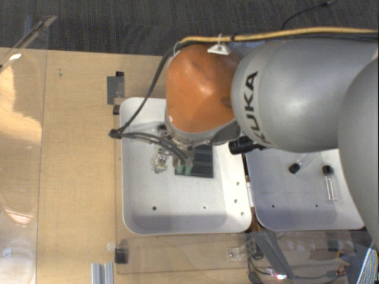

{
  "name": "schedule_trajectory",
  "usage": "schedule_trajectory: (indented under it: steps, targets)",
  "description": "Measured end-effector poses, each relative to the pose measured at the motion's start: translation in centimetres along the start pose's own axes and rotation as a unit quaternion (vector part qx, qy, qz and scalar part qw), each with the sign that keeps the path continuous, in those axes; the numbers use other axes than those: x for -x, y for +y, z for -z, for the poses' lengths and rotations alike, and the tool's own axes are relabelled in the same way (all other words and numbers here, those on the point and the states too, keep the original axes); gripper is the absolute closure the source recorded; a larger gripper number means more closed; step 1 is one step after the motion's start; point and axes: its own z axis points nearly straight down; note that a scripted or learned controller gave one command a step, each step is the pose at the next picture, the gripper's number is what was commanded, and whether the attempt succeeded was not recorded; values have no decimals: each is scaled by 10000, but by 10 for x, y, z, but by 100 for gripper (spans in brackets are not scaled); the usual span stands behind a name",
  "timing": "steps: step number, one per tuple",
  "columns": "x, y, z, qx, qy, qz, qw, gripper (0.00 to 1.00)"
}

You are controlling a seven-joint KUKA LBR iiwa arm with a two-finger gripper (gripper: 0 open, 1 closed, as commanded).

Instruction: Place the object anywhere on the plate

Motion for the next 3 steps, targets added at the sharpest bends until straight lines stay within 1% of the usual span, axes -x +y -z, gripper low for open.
schedule_trajectory:
  steps: [1,2,3]
  targets:
    - [25,23,137,12,-23,2040,9790,100]
    - [92,22,190,8,-24,348,9994,100]
    - [77,30,-8,-7,16,-324,9995,100]
